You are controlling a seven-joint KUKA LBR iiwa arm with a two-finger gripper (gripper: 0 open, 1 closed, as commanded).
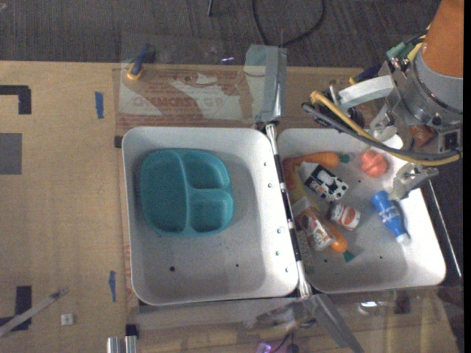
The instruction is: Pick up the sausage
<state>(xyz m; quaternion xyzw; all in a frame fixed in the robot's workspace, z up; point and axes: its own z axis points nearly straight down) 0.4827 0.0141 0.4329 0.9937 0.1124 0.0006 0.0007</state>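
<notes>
The right bin holds several toy foods. A brownish, sausage-like piece lies along the bin's upper left wall, next to an orange carrot; I cannot tell it apart from the carrot with certainty. My gripper hangs over the bin's upper right part, above and right of a blue bottle. It is well to the right of the sausage, and I see nothing held in it. The arm's wrist and its cables hide the bin's far right corner.
A black-and-white cow toy, a pink-orange piece, a small can, a labelled packet and a second carrot lie mid-bin. The left bin holds a teal divided plate.
</notes>
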